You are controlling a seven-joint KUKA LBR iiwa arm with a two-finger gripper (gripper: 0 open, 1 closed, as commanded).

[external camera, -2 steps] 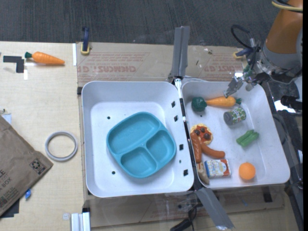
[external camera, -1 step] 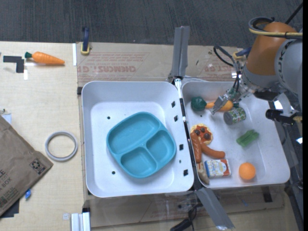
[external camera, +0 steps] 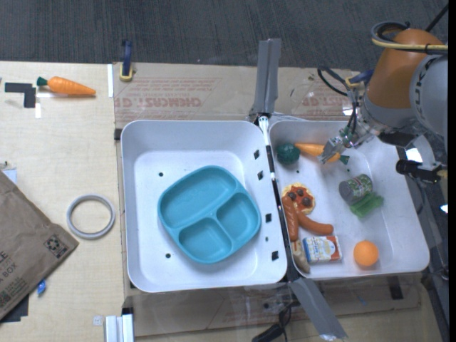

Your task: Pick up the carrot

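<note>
Cardboard sheet — red "CHEMCM2"-like print, upside down; brown box — "BOX".

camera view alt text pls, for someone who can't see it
The arm's tool sits at the orange end of a carrot in the right bin, among toy foods. The left bin holds a blue divided plate; a second carrot lies on the bench.

The carrot is orange with a dark green leafy head — it lies flat, almost level across the view, head to the left, in the right bin's far left corner, near the divider.
</note>
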